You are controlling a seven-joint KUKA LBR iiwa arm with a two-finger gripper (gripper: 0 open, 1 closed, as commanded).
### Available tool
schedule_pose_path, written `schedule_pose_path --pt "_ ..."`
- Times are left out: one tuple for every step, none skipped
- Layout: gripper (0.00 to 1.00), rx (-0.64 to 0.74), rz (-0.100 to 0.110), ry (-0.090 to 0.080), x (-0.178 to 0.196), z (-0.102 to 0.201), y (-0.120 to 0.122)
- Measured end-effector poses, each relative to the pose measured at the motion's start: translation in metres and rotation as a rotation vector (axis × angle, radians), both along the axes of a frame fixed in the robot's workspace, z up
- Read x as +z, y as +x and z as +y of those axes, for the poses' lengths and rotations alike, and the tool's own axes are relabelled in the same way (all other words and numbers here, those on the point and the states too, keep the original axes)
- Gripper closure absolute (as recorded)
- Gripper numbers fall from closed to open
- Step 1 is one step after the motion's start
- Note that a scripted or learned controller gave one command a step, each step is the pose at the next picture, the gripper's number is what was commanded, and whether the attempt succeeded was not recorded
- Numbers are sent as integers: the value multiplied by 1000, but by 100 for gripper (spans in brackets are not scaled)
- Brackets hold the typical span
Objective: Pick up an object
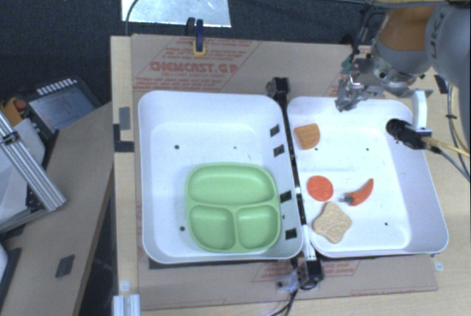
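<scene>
The right bin [412,233] holds several food toys. An orange-brown bread-like piece [307,135] lies near its back left. A round red slice [320,188] sits in the middle, with a curved red-orange pepper [360,191] to its right. A tan cracker-like piece [332,222] lies at the front. My gripper [349,99] hangs over the back edge of the right bin, above and to the right of the bread-like piece, with nothing seen in it.
The left bin [162,123] holds a green divided tray [232,205]. A black clamp [280,88] sits at the back where the two bins meet. Grey equipment [29,160] stands off the bench to the left.
</scene>
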State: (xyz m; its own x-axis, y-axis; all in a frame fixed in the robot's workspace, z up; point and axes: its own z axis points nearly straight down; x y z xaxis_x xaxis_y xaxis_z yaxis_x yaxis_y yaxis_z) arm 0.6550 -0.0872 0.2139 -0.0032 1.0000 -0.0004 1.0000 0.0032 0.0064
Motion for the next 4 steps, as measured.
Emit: schedule_pose_path --pt "100 5 5 2 12 46 -13" --pt "100 6 5 2 22 95 -24" --pt "100 6 8 2 10 148 -43" --pt "100 6 5 2 20 198 -57"
